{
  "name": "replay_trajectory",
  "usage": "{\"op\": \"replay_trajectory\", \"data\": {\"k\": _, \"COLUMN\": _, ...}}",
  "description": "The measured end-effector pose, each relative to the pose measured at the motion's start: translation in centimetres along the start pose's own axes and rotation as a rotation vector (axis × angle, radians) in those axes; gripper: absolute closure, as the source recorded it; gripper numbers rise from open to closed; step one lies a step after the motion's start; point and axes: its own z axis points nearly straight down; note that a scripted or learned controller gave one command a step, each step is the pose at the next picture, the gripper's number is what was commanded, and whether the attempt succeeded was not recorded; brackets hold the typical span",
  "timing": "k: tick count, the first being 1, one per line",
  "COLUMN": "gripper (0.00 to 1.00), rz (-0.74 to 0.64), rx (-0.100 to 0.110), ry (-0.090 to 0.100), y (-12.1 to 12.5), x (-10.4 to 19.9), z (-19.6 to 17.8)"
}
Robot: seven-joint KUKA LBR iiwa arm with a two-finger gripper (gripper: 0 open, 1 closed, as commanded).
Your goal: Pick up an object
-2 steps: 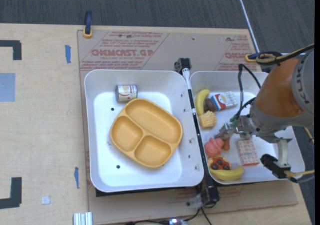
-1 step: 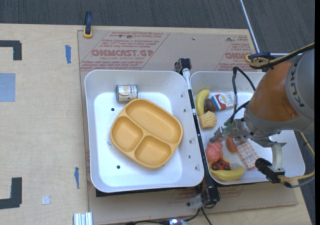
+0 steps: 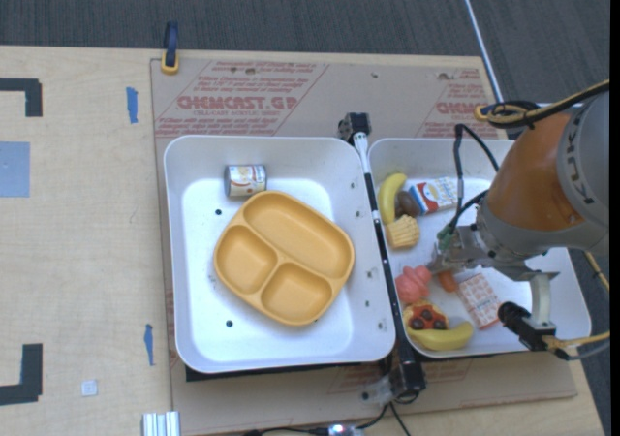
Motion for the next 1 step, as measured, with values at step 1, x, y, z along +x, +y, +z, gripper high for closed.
{"op": "replay_trajectory", "data": {"k": 1, "gripper": 1.0, "rz": -0.002, "rx": 0.007, "ry": 0.002, "y": -3.07, "x": 3.69, "z": -8.84}}
